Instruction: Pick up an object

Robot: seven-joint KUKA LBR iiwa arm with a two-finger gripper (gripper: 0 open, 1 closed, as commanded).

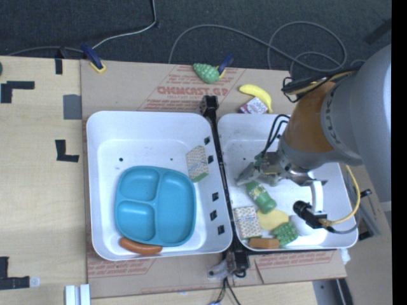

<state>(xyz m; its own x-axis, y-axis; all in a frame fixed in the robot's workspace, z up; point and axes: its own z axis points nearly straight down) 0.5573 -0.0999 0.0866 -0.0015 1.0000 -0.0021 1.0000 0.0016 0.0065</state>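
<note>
Camera view, reading left to right: a blue divided plate [156, 206] and an orange sausage [140, 246] lie in the left bin [102, 132], a patterned packet [198, 163] leaning near the divider, while the right bin [238, 129] holds a heap of small toys. The gripper [254, 172] sits low over a green bottle-shaped toy [261, 197], the likeliest pick; whether it is released or clenched cannot be told, and nothing is seen in its grasp. A clean lift probably means straddling the green toy squarely, clear of the yellow piece [273, 219] touching it and the second packet [246, 220] beside it.
</note>
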